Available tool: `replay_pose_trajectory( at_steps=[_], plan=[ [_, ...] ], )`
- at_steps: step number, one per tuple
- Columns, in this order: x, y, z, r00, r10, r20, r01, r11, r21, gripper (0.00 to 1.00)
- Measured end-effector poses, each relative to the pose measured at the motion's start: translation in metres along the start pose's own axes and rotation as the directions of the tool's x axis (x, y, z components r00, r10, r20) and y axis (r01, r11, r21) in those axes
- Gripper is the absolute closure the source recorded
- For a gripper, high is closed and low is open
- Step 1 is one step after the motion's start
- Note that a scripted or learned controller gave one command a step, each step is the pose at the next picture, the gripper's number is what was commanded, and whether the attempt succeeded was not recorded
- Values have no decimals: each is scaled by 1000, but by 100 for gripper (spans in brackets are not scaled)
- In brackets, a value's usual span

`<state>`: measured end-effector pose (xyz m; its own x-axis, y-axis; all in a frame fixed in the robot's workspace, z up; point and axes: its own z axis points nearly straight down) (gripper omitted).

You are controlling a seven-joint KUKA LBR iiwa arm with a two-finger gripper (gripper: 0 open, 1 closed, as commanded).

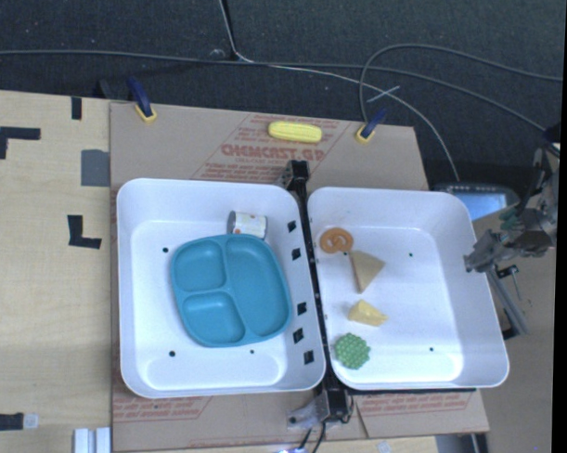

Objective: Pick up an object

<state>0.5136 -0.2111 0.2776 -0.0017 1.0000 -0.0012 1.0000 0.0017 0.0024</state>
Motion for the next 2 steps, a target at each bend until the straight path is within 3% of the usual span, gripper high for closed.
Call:
replay_pose_trajectory(
  at_steps=[2],
  plan=[
    [79,34,12,1000,-2,0,2,1000,3,100]
  ],
)
